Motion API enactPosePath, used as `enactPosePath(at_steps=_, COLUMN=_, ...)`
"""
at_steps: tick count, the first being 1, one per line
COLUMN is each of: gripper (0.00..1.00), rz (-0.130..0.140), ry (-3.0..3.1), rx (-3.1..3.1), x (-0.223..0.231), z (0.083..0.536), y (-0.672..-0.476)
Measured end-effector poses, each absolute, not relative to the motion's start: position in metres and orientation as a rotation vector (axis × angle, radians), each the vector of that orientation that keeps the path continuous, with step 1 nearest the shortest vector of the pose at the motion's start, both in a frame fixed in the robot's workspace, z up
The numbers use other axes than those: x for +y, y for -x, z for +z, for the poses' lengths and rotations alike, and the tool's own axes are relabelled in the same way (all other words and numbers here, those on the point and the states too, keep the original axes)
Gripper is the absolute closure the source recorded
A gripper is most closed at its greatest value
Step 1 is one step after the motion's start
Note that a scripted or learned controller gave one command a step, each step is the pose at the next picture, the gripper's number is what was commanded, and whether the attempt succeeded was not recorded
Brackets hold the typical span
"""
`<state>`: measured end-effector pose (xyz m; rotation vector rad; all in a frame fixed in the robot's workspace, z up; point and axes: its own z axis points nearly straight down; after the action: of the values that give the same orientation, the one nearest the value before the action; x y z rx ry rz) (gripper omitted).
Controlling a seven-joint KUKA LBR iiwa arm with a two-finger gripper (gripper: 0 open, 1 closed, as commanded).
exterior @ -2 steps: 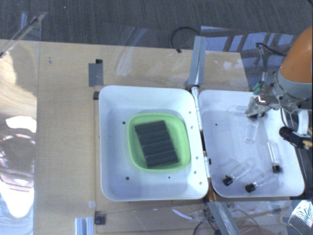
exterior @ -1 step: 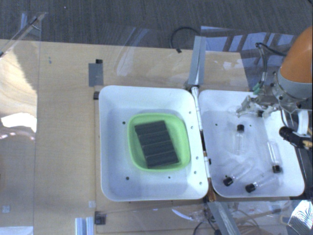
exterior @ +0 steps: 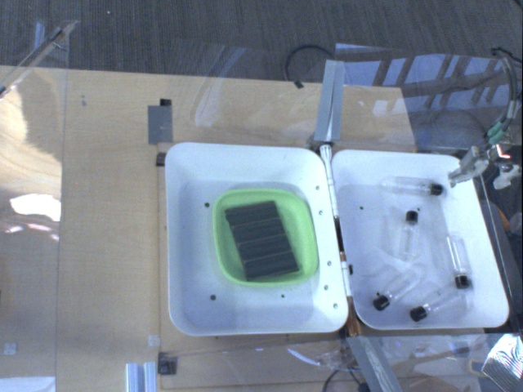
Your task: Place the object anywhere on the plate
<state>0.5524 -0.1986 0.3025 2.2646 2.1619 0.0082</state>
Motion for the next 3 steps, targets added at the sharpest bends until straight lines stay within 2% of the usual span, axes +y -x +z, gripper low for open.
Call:
enactPosePath(at_steps=1, gripper=0.00, rz=0.009, ry=-2.365, rx=2.051, x=-0.200, z=0.372, y=-0.566)
enactPosePath(at_steps=2, gripper=0.00, rz=0.006, ry=-2.392, rx=2.025, x=-0.201, z=0.361, y=-0.561)
enactPosePath(at_steps=3, gripper=0.00, rz=0.010, ry=-2.416, rx=1.990, x=-0.197, z=0.397, y=-0.506)
